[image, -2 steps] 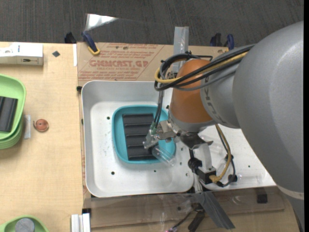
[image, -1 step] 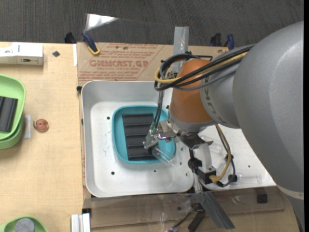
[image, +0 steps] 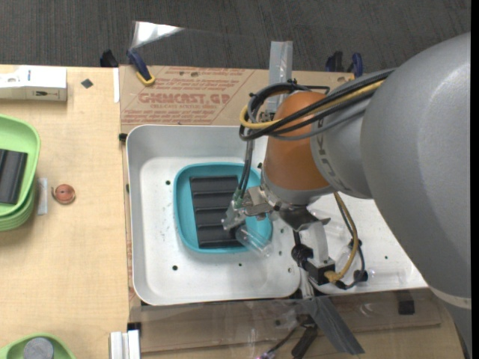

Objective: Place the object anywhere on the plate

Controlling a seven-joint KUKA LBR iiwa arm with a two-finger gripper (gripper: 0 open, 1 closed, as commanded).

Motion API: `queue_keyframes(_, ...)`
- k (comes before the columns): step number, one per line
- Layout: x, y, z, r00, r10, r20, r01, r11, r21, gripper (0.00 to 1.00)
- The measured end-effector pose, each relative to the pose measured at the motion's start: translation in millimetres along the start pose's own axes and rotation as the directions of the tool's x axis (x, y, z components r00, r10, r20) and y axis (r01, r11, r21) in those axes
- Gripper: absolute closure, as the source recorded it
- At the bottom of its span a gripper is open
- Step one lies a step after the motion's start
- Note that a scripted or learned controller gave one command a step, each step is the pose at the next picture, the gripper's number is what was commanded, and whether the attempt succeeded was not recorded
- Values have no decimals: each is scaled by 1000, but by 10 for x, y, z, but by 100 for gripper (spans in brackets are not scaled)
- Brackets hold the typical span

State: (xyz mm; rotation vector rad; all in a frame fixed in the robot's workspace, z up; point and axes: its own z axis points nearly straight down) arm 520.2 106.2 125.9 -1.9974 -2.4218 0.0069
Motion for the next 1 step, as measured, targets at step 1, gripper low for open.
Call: queue_keyframes(1, 0, 0, 0, 1000, 0, 0, 0, 1000, 0, 0)
